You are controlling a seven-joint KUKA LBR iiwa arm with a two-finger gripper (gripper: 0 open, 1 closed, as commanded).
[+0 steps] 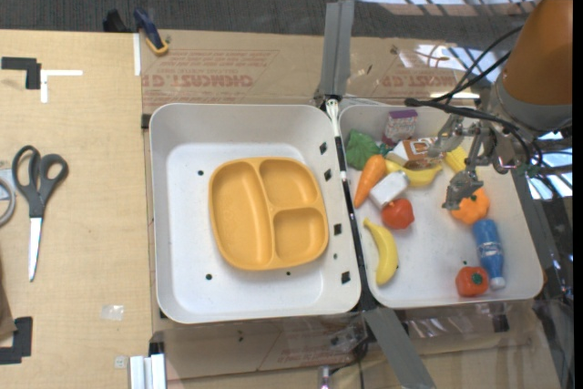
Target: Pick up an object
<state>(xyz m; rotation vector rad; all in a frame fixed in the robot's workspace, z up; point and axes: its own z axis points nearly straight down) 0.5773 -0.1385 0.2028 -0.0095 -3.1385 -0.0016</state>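
Orange plastic filled much of the right bin [437, 282]: a carrot [368, 178] lay tilted near its left wall, a small orange fruit [470, 207] sat toward the right side, and a red-orange tomato-like piece [472, 281] rested near the front edge. The gripper [465, 182] hung directly over the orange fruit, its dark tip touching or just above the fruit's top; whether it was spread or closed could not be told from this slant, and nothing was clearly seen held in it. A blue bottle [489, 249] lay just below the fruit, running toward the front right corner. A banana [383, 250] lay along the left side of that bin, with a red tomato [397, 213] just above it and a white block [388, 188] beside the carrot. A green piece [362, 147] sat near the back left corner. The left bin [173, 223] carried a yellow divided tray [269, 212]. Scissors [36, 187] lay on the bench [73, 287], well apart to the left.
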